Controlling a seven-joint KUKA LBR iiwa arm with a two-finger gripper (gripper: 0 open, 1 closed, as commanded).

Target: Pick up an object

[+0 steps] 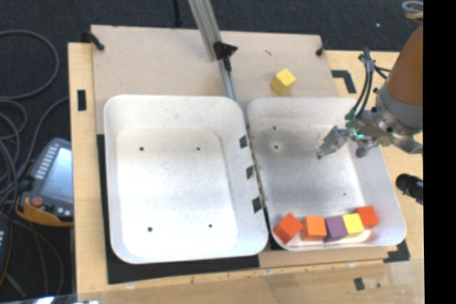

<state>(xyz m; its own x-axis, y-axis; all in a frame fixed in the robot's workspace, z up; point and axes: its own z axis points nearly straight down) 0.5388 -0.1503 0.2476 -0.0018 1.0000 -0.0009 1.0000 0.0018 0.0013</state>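
My gripper [348,146] hangs over the right part of the right bin [299,117], coming off the grey arm with the orange band [407,75]. It is open, its grey fingers [331,143] spread apart with nothing between them. A row of blocks lies along the near wall of that bin: a red-orange one [288,226], an orange one [315,226], a purple one [335,227], a yellow one [353,224] and another red-orange one [368,216]. The gripper stands well behind this row and touches none of the blocks.
A lone yellow block [283,80] rests on the bench board behind the right bin. The left bin [114,153] sits beside it. A slanted aluminium post [203,3] rises from between the bins' far corners.
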